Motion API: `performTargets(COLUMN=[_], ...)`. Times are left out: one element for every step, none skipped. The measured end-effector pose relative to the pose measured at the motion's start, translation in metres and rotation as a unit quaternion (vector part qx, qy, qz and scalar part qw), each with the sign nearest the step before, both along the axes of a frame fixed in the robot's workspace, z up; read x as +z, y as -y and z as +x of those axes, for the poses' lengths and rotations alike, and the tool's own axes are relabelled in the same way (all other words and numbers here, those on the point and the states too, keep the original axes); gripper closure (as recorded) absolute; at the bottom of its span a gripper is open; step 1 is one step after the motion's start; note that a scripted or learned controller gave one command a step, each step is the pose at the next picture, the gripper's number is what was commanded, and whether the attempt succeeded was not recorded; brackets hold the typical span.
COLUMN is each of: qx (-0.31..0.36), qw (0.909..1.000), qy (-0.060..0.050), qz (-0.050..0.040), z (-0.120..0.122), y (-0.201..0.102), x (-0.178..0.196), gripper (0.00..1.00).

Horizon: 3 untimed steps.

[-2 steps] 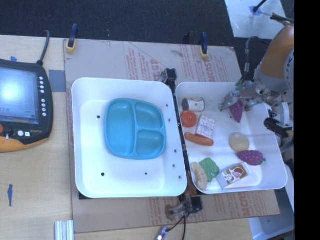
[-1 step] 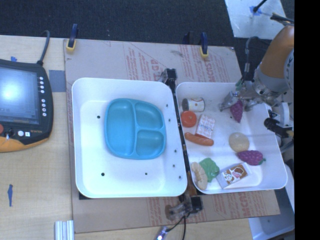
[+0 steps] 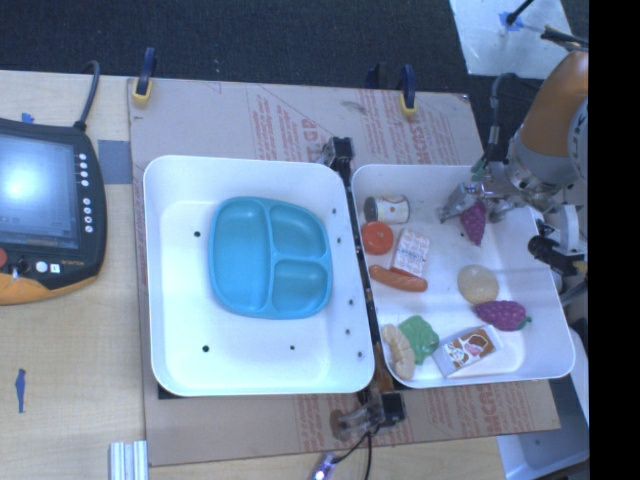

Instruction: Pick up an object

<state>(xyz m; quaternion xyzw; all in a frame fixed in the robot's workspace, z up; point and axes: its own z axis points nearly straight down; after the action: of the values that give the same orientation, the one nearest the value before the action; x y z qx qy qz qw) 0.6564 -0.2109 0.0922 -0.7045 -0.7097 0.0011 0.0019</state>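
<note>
The pincer hangs at the right bin's one o'clock corner, a purple piece between its fingers. In the left bin a blue divided plate lies centred.

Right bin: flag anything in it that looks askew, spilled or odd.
Nothing spilled or damaged. The right bin holds loose toy food lying at mixed angles; the carton sits tilted near the front wall, and a purple piece hangs at the gripper. The blue tray lies flat in the left bin.

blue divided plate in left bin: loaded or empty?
Empty. All three compartments of the blue plate show bare blue; the food items sit in the right bin.
</note>
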Motion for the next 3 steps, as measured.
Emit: performTargets(qx=[0.000, 0.000, 0.000], qw=[1.0000, 1.0000, 1.0000], qy=[0.000, 0.000, 0.000], qz=[0.0001, 0.0001, 0.0001], z=[0.0000, 0.0000, 0.0000], y=[0.0000, 0.0000, 0.0000], x=[0.0000, 0.0000, 0.0000], gripper=[0.00, 0.00, 0.00])
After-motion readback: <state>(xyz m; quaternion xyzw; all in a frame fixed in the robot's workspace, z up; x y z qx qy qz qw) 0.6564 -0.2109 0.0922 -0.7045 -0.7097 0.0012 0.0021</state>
